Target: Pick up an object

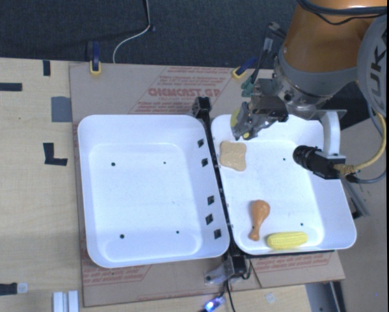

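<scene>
The gripper [244, 130] hangs over the upper left corner of the right bin [324, 239], its tips just above the tan slice of bread [233, 155] that lies flat near the divider between the bins. From this slant the dark fingers merge into one mass, so I cannot tell how far apart they stand, and nothing shows between them.

The bread looks like the nearest target, and it is a poor one: it seems thin and flat, so the fingers may close over it and scrape the floor of the bin without catching an edge. It also sits close to the bin's left wall, and a finger coming down on that side could strike the rim or the black clips along the divider [211, 200].

Lower in the same bin lie an orange drumstick [258, 216] and a yellow corn cob [287, 240], near each other and well apart from the gripper. The left bin [142, 125] fills the middle of the frame.
</scene>
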{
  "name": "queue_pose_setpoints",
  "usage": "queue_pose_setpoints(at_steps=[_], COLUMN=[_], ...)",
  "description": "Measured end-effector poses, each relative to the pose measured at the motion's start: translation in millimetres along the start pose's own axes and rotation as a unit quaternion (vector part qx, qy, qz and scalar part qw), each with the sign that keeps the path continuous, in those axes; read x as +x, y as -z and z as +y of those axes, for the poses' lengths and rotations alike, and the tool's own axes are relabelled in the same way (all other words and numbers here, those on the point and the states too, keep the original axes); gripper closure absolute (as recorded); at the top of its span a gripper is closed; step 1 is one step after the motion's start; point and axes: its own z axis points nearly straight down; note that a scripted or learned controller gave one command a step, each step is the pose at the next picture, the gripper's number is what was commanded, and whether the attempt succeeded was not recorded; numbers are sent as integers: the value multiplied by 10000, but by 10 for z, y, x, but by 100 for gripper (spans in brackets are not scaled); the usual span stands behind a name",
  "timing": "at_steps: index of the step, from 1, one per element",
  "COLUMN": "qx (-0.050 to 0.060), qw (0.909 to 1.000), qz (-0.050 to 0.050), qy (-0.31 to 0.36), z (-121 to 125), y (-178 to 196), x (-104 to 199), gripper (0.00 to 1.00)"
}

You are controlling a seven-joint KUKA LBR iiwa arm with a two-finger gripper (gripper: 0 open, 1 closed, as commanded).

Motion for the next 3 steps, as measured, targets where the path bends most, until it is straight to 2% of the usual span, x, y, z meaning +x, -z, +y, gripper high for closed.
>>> queue_pose_setpoints(at_steps=[2,3], qx=[34,94], qw=[10000,9999], qz=[-24,-22], qy=[-37,-79], z=[0,-355], y=[163,-949], x=[-52,-452], gripper=[100,100])
